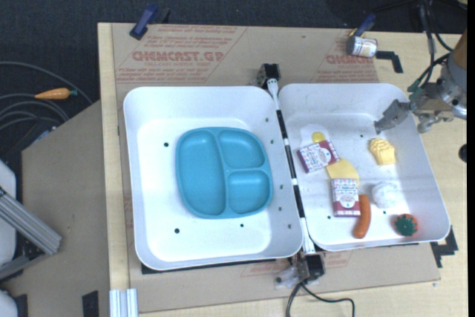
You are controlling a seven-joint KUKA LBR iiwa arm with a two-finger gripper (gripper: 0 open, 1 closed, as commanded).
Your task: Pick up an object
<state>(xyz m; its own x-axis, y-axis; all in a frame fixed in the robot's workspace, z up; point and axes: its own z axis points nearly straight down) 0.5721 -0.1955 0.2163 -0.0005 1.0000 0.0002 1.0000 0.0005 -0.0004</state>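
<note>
The gripper [407, 115] hovers spread and unladen above the right bin [434, 182], near the yellow toy [382, 151]. Nothing is lifted yet; the whole pick remains.

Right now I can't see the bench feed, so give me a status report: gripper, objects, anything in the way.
Gripper over right bin's far right edge, holding nothing seen. Yellow piece lies nearest, untouched. Hot dog, white lump nearer the front. Nothing blocking.
</note>
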